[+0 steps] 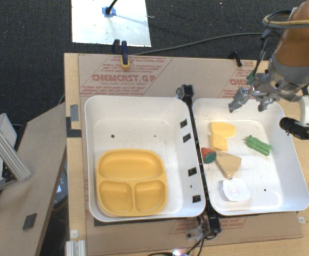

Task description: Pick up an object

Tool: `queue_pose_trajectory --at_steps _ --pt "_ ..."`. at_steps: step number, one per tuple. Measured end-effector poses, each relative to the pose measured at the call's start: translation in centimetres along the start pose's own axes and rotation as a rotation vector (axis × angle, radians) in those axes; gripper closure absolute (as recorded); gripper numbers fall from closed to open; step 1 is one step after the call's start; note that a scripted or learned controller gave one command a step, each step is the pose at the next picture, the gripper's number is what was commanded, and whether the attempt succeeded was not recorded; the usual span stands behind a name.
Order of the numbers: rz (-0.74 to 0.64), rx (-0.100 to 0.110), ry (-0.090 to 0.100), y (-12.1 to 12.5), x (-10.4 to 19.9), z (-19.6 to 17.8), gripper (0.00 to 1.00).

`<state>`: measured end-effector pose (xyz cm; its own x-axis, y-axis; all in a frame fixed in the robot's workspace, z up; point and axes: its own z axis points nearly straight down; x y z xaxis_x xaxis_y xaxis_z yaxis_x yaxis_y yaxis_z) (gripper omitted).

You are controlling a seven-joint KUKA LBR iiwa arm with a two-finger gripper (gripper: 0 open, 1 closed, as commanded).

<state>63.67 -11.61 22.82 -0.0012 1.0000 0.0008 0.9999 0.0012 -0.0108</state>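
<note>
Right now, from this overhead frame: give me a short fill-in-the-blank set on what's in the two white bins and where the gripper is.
1. The yellow three-compartment plastic tray lies in the ____ bin of the view.
2. The small green ridged piece lies in the ____ bin of the view.
3. The two-finger gripper hangs over the ____ edge of the right bin.
4. The round white disc lies just below the ____ wedge-shaped block.

Missing words: left; right; far; tan
</note>
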Motion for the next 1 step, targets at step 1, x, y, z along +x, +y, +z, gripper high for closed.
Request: queue_pose_trajectory --at_steps 1 --pt "-0.002 -0.012 -0.001 0.23 0.02 -0.78 0.0"
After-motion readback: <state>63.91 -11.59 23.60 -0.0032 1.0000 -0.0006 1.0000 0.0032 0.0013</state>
